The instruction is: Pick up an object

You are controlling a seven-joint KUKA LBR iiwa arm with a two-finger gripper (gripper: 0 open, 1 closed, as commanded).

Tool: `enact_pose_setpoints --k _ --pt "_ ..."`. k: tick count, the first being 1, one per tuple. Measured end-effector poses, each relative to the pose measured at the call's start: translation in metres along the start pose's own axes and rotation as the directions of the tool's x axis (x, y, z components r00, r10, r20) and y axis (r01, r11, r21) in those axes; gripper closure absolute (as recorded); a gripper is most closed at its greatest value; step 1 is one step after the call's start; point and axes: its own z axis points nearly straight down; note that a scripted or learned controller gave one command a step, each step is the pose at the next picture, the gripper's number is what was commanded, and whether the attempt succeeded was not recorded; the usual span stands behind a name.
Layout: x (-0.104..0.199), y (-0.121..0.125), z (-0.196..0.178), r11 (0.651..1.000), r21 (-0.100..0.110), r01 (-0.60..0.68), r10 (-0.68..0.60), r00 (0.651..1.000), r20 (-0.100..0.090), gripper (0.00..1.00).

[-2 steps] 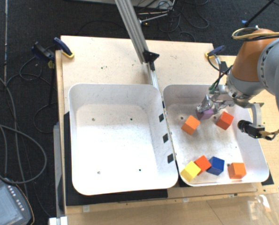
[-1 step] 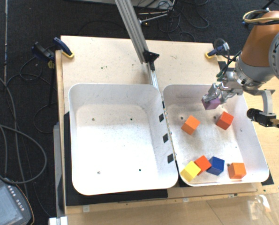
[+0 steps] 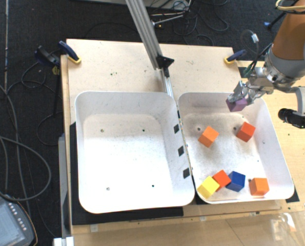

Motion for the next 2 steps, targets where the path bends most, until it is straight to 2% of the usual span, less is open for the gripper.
enact_pose_setpoints --k 1,2 --pt "0.000 0.002 -0.049 1.000 -0.001 0.000 0.000 1.000 0.000 1.00" --pt "0.053 0.012 -0.051 1.000 0.004 0.004 -0.004 1.000 -0.003 1.00"
